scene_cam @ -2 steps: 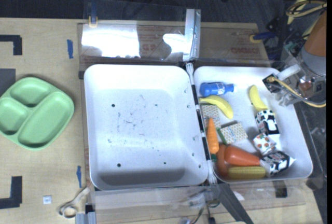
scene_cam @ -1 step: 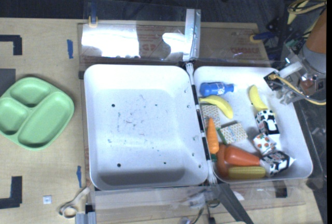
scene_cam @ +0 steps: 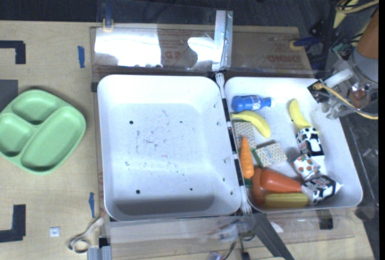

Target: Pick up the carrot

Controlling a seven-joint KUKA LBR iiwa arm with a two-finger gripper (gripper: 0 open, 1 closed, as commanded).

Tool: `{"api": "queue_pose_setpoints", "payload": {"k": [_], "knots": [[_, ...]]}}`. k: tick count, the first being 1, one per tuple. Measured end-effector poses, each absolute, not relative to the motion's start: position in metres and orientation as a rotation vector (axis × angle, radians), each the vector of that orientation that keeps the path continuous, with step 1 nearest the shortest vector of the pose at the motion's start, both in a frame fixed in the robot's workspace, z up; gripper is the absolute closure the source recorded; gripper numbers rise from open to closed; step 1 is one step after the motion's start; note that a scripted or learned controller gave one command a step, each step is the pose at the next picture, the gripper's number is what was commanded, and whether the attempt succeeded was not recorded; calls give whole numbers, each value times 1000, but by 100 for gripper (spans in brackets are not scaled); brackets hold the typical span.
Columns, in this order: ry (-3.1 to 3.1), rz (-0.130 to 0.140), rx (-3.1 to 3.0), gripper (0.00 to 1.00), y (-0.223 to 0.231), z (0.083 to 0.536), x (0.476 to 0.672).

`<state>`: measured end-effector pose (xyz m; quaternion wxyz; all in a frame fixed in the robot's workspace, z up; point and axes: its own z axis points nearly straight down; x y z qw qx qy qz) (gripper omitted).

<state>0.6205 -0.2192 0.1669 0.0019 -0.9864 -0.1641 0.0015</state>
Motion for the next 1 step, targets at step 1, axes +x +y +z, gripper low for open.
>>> {"api": "queue_pose_setpoints", "payload": {"k": [1], "knots": [[-516, 4, -3095, 100, -219, 177, 621]]}}
